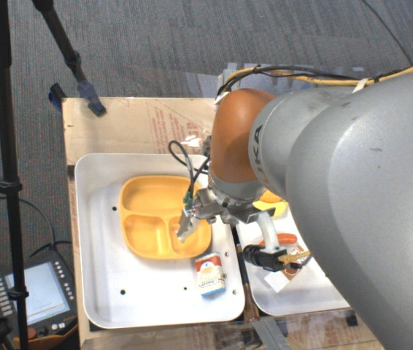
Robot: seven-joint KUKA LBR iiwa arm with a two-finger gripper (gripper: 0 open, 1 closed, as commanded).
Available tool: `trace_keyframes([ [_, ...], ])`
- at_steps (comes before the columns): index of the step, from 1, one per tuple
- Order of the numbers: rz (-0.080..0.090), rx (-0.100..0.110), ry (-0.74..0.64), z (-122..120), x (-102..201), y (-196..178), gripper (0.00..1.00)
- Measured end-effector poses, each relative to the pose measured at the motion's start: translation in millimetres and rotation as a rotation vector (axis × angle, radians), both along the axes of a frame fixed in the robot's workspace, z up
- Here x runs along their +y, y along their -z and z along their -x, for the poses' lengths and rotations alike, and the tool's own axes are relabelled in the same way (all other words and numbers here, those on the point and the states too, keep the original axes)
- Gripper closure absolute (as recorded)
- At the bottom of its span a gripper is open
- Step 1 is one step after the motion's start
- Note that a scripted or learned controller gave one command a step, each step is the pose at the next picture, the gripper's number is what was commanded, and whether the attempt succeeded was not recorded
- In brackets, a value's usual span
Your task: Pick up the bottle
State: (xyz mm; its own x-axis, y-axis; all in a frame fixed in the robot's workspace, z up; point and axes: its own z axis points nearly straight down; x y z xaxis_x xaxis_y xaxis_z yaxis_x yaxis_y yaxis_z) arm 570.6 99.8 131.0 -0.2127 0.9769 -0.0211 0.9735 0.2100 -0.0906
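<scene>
Gripper (186, 227) hangs over the yellow divided plate (148, 217); its opening I cannot tell. Small bottle (210, 274) lies at 5 o'clock from it.

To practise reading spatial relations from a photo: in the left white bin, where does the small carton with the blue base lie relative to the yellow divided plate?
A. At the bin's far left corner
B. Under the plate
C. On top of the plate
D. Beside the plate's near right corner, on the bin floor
D: the small carton lies on the floor of the left white bin, just off the near right corner of the yellow divided plate.
</scene>
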Motion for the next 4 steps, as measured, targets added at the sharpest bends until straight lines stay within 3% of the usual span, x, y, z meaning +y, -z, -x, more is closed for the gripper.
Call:
trace_keyframes([
  [1,0.011,0.036,0.075,-17.0,10.2,9.8,0.00],
  [4,0.015,0.023,0.152,-19.1,11.8,10.5,0.00],
])
